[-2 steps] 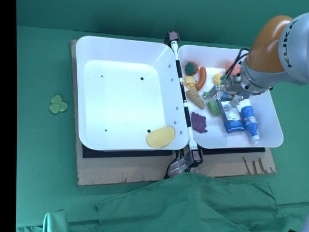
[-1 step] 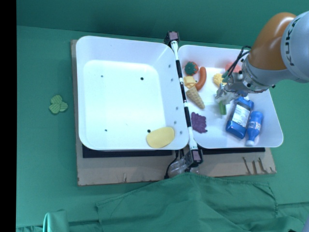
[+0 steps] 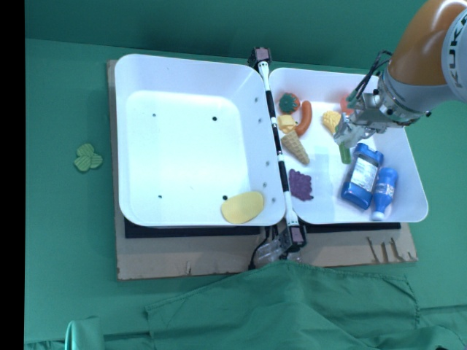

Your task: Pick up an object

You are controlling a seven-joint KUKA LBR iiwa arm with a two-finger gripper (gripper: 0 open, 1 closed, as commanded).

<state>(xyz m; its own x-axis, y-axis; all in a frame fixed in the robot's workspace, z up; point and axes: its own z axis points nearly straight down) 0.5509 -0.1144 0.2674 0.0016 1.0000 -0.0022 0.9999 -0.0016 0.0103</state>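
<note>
My gripper [image 3: 347,135] hangs low over the right bin [image 3: 412,168], near its middle. A small green object [image 3: 344,154] sits right under its tip, touching or nearly touching it. Just left of the gripper is a yellow piece [image 3: 332,119]. A big blue bottle [image 3: 362,176] and a smaller blue bottle [image 3: 384,193] lie just below it. Further left in the same bin are a red sausage [image 3: 304,117], a strawberry-like piece [image 3: 290,102], a waffle cone [image 3: 295,146] and purple grapes [image 3: 300,184].
The left bin [image 3: 182,93] holds a flat yellow object [image 3: 243,207] at its front right corner. A green leaf-shaped toy [image 3: 87,157] lies on the cloth left of the bins. A black-and-white divider rod [image 3: 276,133] runs between the bins.
</note>
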